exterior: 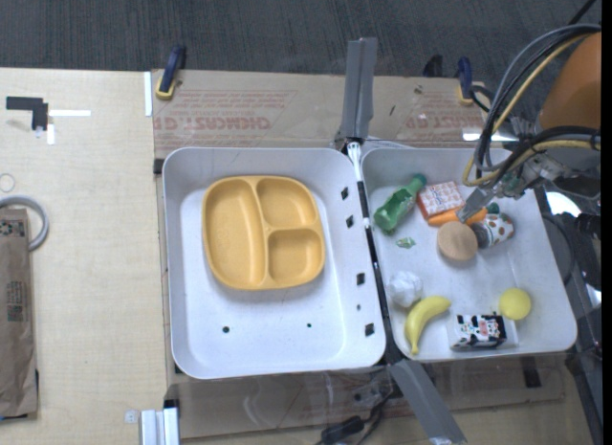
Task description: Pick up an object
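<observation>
The right bin (550, 271) holds several objects. A green bottle (399, 203) lies at its upper left beside an orange box (441, 200). Below the box sits a round tan object (458, 242), with a small patterned white item (495, 230) to its right. Near the front lie a white crumpled lump (405, 288), a banana (424, 319), a yellow ball (514, 303) and a black-and-white carton (481, 331). My gripper (475, 210) hangs low over the bin's upper middle, its tip between the orange box and the patterned item, just above the tan object.
The left bin (191, 328) carries a yellow divided plate (264, 233). A small green scrap (405, 241) lies under the bottle. The arm and its cables (535, 118) come in over the right bin's far right corner. A metal divider (359, 99) stands between the bins at the back.
</observation>
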Robot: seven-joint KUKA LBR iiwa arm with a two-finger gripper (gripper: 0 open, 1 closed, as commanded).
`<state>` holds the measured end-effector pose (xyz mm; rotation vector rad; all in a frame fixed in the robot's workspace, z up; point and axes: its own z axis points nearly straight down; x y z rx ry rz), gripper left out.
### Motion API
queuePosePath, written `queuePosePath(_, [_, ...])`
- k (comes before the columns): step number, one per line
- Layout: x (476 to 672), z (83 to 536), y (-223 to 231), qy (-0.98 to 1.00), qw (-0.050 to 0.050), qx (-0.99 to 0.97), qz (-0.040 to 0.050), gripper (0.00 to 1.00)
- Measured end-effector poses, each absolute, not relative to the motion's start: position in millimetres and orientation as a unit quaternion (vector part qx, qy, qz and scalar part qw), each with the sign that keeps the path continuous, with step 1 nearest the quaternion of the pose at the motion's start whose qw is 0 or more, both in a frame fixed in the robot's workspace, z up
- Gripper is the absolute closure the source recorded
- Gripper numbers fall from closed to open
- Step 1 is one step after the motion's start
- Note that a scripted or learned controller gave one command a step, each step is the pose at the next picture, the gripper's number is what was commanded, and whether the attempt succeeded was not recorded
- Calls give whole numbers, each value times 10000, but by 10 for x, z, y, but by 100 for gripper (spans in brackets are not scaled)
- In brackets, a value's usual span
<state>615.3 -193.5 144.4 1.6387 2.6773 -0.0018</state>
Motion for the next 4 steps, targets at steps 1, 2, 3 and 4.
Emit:
queuePosePath(1, [6405, 924, -1930, 8976, 18, 4408, -3, 0])
queuePosePath(2, [6517, 936, -2226, 9431, 28, 3324, -3, 0])
queuePosePath(3, [6273, 937, -2219, 9651, 28, 2620, -2, 0])
queuePosePath(4, [6499, 935, -1988, 9825, 33, 1864, -2, 0])
